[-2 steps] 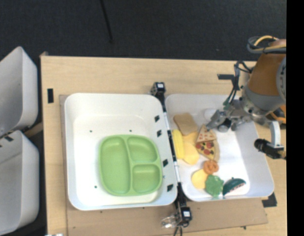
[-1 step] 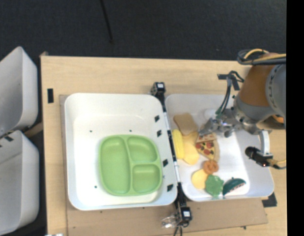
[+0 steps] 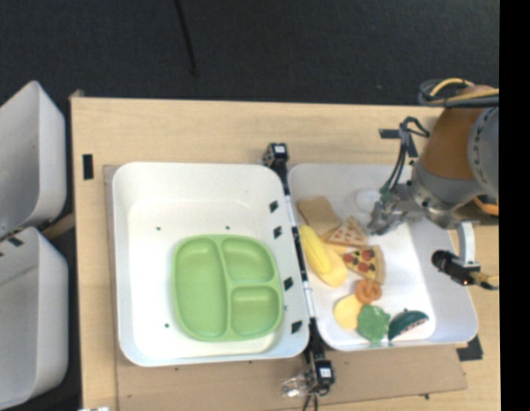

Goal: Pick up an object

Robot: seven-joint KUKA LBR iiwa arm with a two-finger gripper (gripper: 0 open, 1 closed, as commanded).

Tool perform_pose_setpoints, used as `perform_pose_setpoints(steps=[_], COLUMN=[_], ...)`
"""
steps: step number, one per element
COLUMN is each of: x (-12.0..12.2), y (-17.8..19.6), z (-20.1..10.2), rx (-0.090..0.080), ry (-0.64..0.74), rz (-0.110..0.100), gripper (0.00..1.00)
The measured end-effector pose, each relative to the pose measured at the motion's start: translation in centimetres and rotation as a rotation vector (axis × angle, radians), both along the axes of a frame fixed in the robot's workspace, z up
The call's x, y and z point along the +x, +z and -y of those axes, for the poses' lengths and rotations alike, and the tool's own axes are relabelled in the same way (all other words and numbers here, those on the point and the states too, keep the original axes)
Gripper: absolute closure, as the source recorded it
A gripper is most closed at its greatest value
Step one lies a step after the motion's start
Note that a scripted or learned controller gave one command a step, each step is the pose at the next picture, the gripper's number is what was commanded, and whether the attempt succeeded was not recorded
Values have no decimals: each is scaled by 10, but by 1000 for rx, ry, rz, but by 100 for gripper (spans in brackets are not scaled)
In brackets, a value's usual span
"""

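Note:
The right bin (image 3: pixel 436 315) holds several toy foods. A tan bread slice (image 3: pixel 315 210) lies at the back, with a yellow corn cob (image 3: pixel 321 256) in front of it. Two pizza slices (image 3: pixel 347 233) (image 3: pixel 368 264) sit beside the cob. Toward the front are an orange piece (image 3: pixel 367 291), a yellow round piece (image 3: pixel 348 312), a green broccoli (image 3: pixel 373 324) and a dark green piece (image 3: pixel 409 322). My gripper (image 3: pixel 383 219) hangs low over the bin's back middle, just right of the upper pizza slice. I see nothing held in it.
The left bin (image 3: pixel 145 195) carries a green divided plate (image 3: pixel 227 286). The arm's grey and orange wrist (image 3: pixel 453 157) reaches in over the right bin's back right corner. Bare white floor shows at the right bin's right side.

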State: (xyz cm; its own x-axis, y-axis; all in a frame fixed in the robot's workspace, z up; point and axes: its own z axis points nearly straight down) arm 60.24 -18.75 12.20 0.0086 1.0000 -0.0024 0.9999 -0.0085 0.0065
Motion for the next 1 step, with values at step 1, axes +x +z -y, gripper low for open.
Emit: perform_pose_setpoints(steps=[1], x=[-5], y=[44], z=[-2], rx=[1], ry=[3], rz=[-4], gripper=[100])
